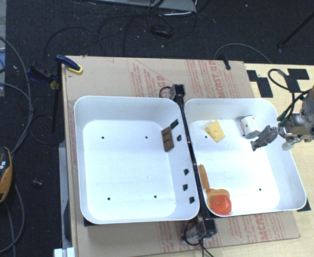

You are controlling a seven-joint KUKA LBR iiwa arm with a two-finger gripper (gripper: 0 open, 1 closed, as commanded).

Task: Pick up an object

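Gripper hangs at the frame's right over the right bin, near a white cup; grip state unclear.

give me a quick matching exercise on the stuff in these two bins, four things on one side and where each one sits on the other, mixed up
Things:
1. yellow block
2. brown bar
3. red ball
4. white cup

Places:
A. left bin, by its right wall
B. right bin, near front left corner
C. right bin, far part, just left of the end effector
D. right bin, far left part

Pairs: 1-D, 2-A, 3-B, 4-C
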